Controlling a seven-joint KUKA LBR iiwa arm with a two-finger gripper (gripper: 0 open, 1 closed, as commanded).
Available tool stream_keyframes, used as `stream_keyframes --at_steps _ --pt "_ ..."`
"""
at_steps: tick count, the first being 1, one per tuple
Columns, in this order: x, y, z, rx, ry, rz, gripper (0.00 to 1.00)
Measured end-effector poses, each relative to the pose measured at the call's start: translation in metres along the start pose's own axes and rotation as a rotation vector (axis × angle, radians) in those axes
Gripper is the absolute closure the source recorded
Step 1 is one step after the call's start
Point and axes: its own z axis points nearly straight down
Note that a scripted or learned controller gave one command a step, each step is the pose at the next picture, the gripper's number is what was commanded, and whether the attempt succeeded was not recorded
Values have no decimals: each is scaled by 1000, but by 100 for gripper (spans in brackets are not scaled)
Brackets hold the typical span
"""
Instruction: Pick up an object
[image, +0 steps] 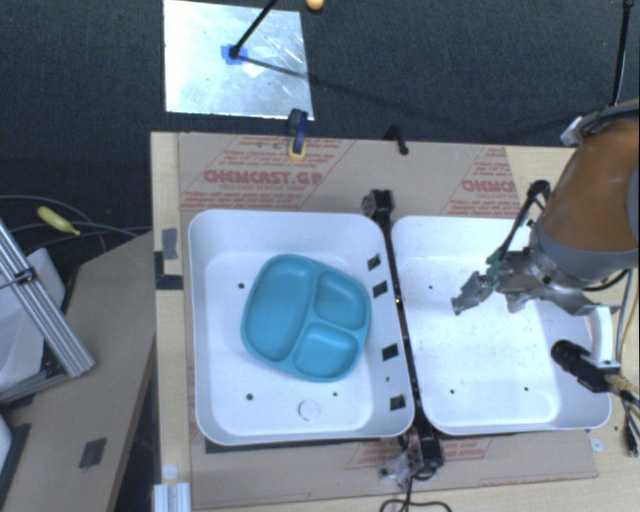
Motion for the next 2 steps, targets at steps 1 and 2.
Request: stream_keyframes --at_steps 1,2 --pt "77 -40 -32 0 2 -8 0" --pt "111 -37 -134 -12 2 -7 0"
